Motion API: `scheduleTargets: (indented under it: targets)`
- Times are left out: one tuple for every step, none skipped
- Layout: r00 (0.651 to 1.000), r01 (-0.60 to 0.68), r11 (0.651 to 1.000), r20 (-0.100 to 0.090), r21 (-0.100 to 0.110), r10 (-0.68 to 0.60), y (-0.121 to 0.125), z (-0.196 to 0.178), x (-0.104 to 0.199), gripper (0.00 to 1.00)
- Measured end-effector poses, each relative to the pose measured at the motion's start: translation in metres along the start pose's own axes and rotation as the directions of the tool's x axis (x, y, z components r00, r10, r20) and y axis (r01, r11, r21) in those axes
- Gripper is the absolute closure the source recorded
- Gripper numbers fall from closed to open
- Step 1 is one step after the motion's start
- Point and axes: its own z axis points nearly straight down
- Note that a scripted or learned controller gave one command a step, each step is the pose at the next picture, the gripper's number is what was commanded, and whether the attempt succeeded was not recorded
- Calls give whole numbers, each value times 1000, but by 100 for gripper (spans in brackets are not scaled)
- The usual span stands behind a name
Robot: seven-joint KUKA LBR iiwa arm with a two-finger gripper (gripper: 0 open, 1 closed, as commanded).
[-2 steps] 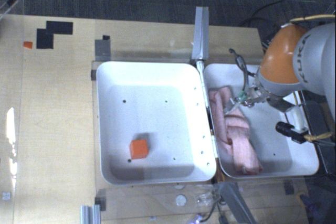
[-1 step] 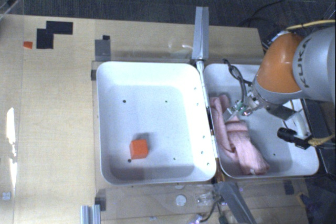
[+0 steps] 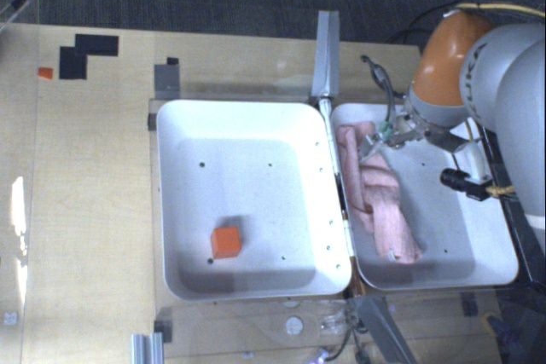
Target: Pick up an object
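Note:
A pink rolled cloth (image 3: 380, 200) lies along the left side of the right bin (image 3: 478, 260), running from its far left corner toward the near wall. My gripper (image 3: 381, 139) is low over the cloth's far end, touching or just above it, with the orange-banded arm reaching in from the right. A small orange cube (image 3: 226, 242) sits in the near left part of the left bin (image 3: 256, 132), far from the gripper.
A grey metal divider post (image 3: 325, 55) stands behind the seam between the two bins. Black cables and a connector (image 3: 465, 181) hang from the arm over the right bin. Black and orange markers (image 3: 81, 55) lie on the bench at far left.

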Motion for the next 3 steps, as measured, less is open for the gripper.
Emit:
scheduleTargets:
  targets:
    - [1000, 29, 1000, 2, -1, -29, -16, -113, -28, 0]
    - [995, 99, 995, -4, 6, -99, -52, -21, -4, 0]
    - [982, 190, 982, 2, -2, -190, -23, -1, 18, 0]
